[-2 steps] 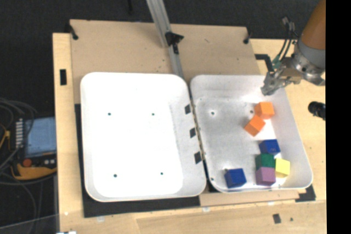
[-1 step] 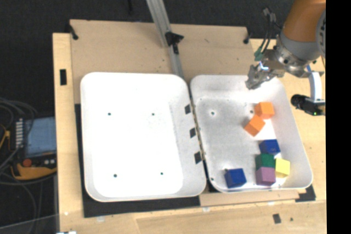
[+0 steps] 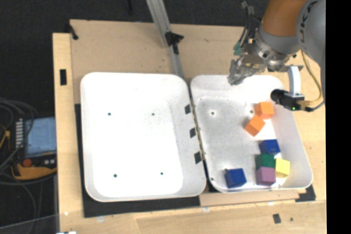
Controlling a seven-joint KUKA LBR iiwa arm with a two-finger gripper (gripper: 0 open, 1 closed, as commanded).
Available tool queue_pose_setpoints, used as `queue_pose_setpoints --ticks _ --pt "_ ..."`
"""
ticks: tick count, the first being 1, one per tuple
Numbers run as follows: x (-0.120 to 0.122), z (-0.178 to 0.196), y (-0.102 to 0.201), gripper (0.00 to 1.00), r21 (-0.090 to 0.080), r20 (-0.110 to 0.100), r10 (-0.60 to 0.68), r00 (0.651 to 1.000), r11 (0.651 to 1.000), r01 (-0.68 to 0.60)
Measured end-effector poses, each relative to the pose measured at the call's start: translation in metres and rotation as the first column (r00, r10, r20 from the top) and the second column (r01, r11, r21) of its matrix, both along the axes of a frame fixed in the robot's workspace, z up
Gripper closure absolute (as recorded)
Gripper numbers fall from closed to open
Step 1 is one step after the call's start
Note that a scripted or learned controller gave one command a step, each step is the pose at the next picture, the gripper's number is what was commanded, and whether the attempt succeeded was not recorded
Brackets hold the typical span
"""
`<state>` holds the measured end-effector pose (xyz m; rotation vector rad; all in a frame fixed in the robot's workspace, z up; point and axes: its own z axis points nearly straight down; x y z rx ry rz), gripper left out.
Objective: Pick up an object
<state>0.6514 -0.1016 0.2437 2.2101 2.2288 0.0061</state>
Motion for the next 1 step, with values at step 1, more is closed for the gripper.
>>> queue_pose_setpoints --ticks 1 --pt "0.0045 -0.0106 0.0484 1.00 -0.001 -0.005 -0.002 1.000 1.000 0.002"
